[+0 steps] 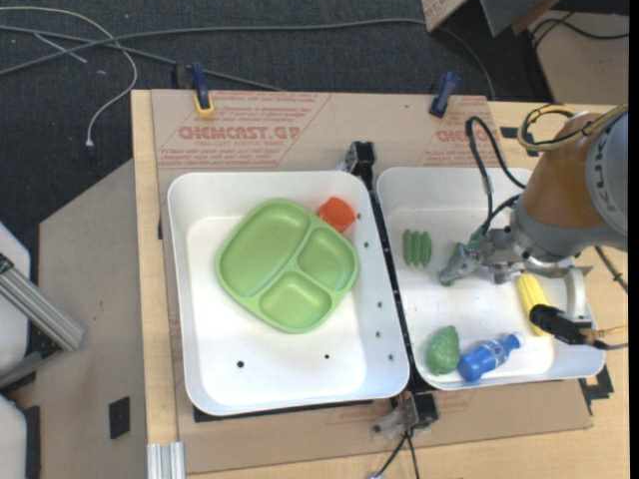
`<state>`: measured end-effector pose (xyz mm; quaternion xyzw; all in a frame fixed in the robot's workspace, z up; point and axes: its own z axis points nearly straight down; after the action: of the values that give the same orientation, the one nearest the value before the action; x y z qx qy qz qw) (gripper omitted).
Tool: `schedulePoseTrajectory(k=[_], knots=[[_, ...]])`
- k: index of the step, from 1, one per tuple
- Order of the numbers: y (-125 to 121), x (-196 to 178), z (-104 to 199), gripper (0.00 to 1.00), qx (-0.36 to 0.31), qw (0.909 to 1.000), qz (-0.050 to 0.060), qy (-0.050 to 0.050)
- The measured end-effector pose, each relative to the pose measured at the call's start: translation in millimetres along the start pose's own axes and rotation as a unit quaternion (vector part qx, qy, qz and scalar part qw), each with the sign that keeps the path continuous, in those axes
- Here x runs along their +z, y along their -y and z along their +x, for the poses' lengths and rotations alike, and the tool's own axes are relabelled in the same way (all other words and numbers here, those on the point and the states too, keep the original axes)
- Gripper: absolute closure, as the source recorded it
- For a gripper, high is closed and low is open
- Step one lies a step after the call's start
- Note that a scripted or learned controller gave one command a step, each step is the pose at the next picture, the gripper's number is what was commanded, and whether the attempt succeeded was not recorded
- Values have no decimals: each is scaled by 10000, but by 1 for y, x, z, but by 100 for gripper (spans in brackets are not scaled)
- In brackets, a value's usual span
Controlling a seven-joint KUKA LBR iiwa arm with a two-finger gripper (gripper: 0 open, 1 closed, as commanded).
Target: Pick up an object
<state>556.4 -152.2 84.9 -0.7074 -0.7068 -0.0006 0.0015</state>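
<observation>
My gripper hangs low over the middle of the right bin, its grey fingers pointing left. Nothing shows between them. A ribbed green piece lies just left of and slightly above the fingertips. A lumpy green object and a blue bottle lie at the bin's front. A yellow object sits at the right, partly under the wrist. In the left bin, a green divided plate lies with a small orange object at its far right corner.
Black cables run from the arm over the right bin's back edge. Blue clamps hold the cardboard sheet at the back. A black divider separates the two bins.
</observation>
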Motion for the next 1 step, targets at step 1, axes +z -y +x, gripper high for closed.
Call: schedulePoseTrajectory(k=[1], knots=[[-2,-14,0,100,-4,10000,-34,5]])
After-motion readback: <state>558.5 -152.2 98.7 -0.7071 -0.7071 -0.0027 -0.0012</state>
